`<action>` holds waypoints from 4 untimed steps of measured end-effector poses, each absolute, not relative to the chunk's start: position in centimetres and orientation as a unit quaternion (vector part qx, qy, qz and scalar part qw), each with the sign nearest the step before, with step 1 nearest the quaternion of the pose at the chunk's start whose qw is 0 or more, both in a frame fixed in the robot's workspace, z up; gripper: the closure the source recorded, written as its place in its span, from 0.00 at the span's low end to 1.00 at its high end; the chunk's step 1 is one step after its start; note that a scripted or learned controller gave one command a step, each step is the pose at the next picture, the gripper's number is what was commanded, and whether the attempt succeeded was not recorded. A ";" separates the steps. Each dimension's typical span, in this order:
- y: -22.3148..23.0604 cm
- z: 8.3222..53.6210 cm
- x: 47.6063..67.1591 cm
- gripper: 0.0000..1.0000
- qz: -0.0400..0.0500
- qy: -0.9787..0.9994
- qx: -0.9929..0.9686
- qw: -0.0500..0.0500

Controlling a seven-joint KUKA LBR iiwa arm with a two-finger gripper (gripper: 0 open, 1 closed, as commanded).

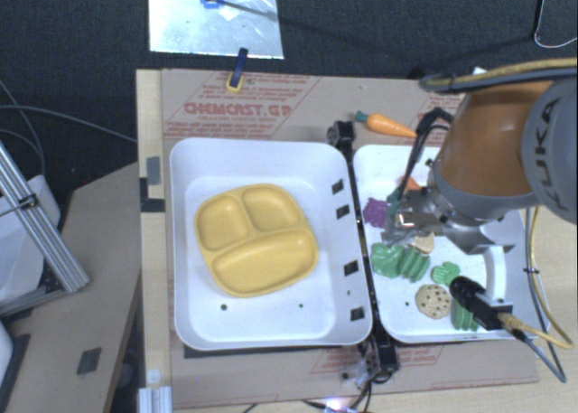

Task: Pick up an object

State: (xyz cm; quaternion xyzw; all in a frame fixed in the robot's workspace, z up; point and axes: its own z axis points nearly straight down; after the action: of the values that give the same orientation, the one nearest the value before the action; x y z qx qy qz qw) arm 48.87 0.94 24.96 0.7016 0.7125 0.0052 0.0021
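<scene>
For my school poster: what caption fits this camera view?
Robot hand low in the right bin over toy food, with a yellow divided plate in the left bin.

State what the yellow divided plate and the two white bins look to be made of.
Yellow divided plate: likely moulded plastic, matte with a soft sheen, rounded compartment ridges. Left bin and right bin: likely thin formed plastic, smooth, semi-gloss, with rounded corners; material not certain.

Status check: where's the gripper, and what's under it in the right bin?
Gripper low over right bin, near its left side. Green toy and purple piece beside it; grasp unconfirmed. Cookie sits apart, nearer the front.
</scene>
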 end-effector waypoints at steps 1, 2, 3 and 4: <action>6.5 31.9 48.8 1.00 0.004 0.711 0.703 0.002; 8.5 51.1 48.7 1.00 0.010 0.710 0.704 0.006; 7.7 36.2 57.5 1.00 -0.003 0.707 0.707 -0.001; 1.6 27.3 57.5 1.00 -0.004 0.705 0.709 -0.002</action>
State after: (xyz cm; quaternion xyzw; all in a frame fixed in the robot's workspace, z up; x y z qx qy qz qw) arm 57.54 1.55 27.30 0.7091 0.7051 -0.0036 -0.0016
